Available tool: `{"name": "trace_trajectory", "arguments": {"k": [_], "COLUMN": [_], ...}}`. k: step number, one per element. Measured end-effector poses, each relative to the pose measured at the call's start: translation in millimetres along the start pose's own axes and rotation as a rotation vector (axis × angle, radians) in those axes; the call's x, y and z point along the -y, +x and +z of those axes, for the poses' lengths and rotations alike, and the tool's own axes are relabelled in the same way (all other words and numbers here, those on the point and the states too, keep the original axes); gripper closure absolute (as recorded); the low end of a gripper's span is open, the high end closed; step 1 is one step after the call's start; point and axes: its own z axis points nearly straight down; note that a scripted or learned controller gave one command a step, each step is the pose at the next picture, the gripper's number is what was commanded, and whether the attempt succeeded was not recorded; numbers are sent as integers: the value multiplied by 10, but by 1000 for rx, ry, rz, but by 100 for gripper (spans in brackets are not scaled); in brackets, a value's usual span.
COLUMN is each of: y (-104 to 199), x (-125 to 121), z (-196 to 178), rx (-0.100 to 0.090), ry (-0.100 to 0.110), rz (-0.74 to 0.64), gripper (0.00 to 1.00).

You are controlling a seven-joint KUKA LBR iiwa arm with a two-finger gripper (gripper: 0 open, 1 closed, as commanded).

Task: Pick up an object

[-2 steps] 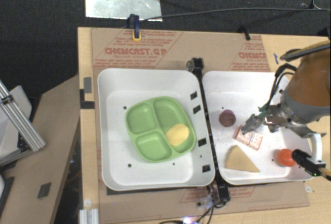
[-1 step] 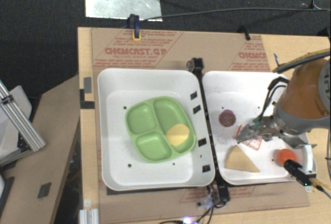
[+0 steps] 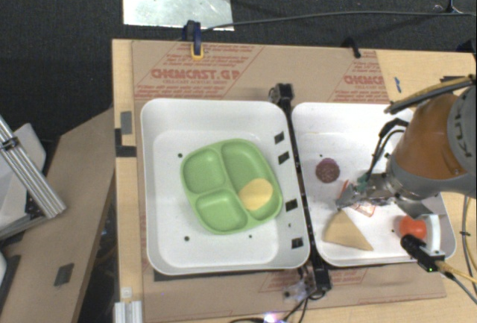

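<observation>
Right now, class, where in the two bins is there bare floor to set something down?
Left bin: bare strips around the green tray. Right bin: open floor above the dark red disc. Crowded below, around the gripper, tan wedge and orange piece.

Left bin point(image 3: 160, 165): holds the divided tray point(image 3: 229, 186) near its middle.
Round piece point(image 3: 257, 194): lies in the tray's right compartment.
Right bin point(image 3: 328, 120): touches the left bin along the shared rim.
Disc point(image 3: 327, 170): in the right bin, left of the gripper point(image 3: 358, 196).
Wedge point(image 3: 347, 232): in front of the disc — near the front wall.
Small item point(image 3: 414, 225): right of the wedge, at the front right corner.
Both bins: on the tabletop point(image 3: 246, 68).
</observation>
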Motion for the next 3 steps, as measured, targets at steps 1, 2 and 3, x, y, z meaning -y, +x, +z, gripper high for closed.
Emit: {"name": "trace_trajectory", "arguments": {"k": [1, 2, 3], "y": [-26, -37, 56], "x": [-39, -131, -186], "z": [-143, -597, -1107], "rx": [6, -4, -4], "ry": [-14, 5, 3], "rz": [1, -5, -6], "gripper": [100, 100, 100]}}
